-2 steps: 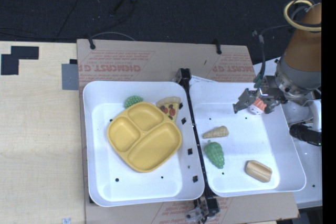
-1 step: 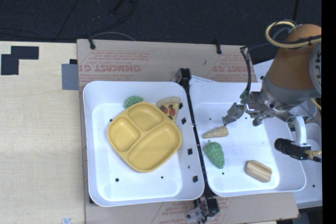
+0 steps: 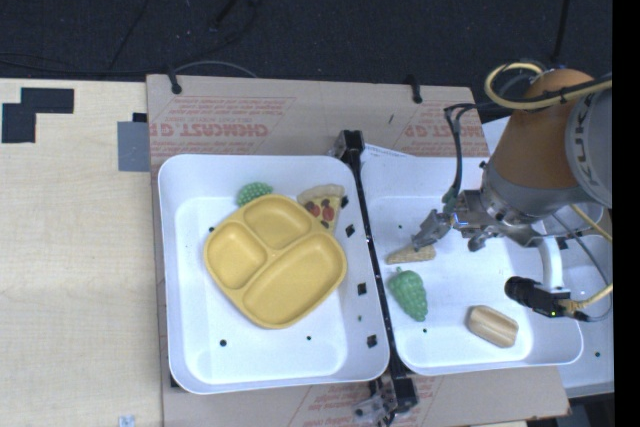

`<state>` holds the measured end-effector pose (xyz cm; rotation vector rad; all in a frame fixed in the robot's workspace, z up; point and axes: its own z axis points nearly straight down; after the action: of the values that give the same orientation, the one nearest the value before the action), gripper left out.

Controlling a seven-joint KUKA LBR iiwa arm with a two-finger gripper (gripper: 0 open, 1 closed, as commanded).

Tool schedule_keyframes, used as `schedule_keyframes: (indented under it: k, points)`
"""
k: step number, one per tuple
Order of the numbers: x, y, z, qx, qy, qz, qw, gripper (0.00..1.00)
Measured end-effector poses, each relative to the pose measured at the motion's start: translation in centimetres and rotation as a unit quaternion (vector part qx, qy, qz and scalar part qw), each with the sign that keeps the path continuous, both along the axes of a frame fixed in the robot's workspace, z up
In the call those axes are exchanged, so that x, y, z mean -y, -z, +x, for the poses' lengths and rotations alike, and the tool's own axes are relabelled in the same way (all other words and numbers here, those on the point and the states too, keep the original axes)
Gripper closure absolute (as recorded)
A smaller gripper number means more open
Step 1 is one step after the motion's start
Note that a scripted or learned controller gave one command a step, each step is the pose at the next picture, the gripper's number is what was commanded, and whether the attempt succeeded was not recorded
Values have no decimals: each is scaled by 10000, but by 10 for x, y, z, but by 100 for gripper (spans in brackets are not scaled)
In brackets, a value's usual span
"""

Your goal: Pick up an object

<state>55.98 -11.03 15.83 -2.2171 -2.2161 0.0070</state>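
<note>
My gripper (image 3: 428,233) hangs low in the right bin (image 3: 560,350), near its left side, reaching in from the right. Just below and left of its tip lies a flat tan wedge (image 3: 411,255); I cannot tell whether they touch. A green bumpy lump (image 3: 408,294) lies in front of the wedge, by the wall between the bins. A tan bread roll (image 3: 492,325) rests near the bin's front right. Nothing is visibly held.
The left bin (image 3: 190,335) holds a yellow divided plate (image 3: 275,260), a small green piece (image 3: 255,191) and a pizza slice (image 3: 322,203) at its back. A black divider (image 3: 365,245) separates the bins. The arm's cables (image 3: 545,300) hang over the right bin.
</note>
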Motion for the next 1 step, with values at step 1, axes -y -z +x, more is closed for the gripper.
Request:
schedule_keyframes:
  k: [1]
  points:
    - [-1, 44, -4, -1, 2, 2, 10000, 0]
